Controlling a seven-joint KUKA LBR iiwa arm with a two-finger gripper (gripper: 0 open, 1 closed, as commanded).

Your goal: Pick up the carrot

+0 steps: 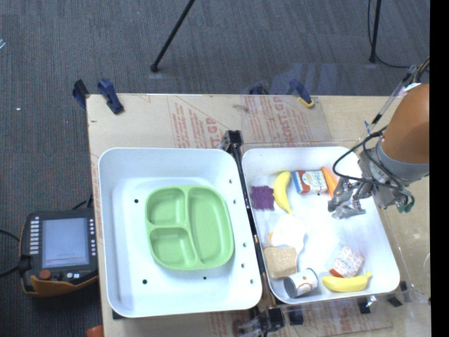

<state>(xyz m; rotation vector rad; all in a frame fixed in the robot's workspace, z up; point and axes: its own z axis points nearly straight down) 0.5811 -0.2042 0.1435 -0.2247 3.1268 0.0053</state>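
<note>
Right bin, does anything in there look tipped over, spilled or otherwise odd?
The cup lies on its side near the front edge of the right bin, mouth outward, beside the toast. Nothing looks spilled. The carrot lies flat next to the pincer.

You see the arm point(410, 128) with a wide orange band above a grey wrist, black cables looping along it, and a gripper point(346, 203) of dull grey metal.
</note>
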